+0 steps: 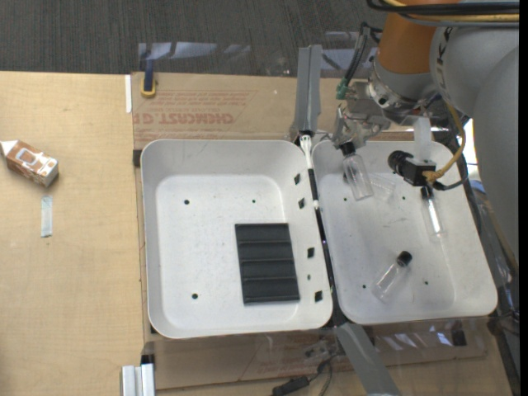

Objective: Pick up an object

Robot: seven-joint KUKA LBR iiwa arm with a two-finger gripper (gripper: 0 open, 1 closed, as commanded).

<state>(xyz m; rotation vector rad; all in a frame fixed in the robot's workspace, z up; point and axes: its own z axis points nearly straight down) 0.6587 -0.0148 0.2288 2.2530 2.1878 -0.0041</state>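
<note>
Gripper (pixel 351 143) at right bin (pixel 462 304) far-left corner | jaws' state unreadable | apparently over clear vial (pixel 357 178) | risk: slick vial rolls, grasp misses.

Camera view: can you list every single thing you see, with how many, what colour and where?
White bins: 2, side by side on the bench, left bin, right bin.
Ridged black block: 1, black, left bin, toward its front.
Clear vials: 2, see-through with dark caps, right bin; one at the back, one near the front.
Clear tube: 1, right bin, right side.
Small carton: 1, white and orange, bench far left.
Arm: 1, grey with orange band, over the right bin's back.
</note>
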